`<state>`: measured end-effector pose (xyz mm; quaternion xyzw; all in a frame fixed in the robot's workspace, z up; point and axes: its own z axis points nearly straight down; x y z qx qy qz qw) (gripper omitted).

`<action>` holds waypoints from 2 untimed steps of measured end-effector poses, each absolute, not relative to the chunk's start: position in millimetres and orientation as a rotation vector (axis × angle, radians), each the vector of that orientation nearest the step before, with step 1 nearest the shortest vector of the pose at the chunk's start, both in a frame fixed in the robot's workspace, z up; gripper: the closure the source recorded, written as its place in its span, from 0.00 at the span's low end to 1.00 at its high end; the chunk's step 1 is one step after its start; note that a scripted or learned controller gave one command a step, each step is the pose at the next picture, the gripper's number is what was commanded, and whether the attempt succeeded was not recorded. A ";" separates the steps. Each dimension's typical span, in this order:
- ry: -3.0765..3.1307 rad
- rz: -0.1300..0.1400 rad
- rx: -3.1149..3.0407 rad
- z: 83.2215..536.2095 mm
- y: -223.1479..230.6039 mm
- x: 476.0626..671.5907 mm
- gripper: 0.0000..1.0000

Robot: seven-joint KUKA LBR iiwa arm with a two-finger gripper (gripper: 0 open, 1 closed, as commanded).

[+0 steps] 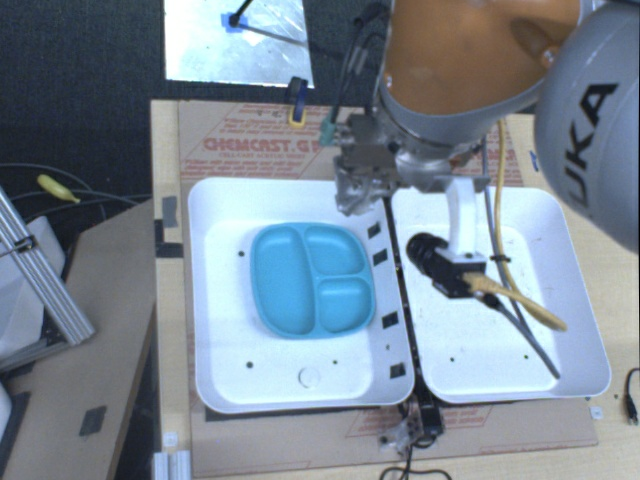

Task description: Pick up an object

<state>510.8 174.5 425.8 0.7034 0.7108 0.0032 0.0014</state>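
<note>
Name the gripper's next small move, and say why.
Probably shift toward the view's lower left, over the rim of the plate, then descend: the gripper hangs above the far right corner of the left bin, off the plate, which lies flat.

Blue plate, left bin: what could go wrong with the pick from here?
1. The blue plate lies flat and wide in the left bin; a grasp may well slip off its low rim.
2. The gripper hangs over the ridge between the bins, beside the plate's far corner; a straight descent would likely hit the bin walls, not the plate.
</note>
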 end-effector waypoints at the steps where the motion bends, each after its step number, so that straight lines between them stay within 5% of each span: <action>1: 2.220 0.008 2.220 457.4 150.5 485.9 1.00; 2: 2.215 -0.012 2.232 356.2 64.5 486.0 1.00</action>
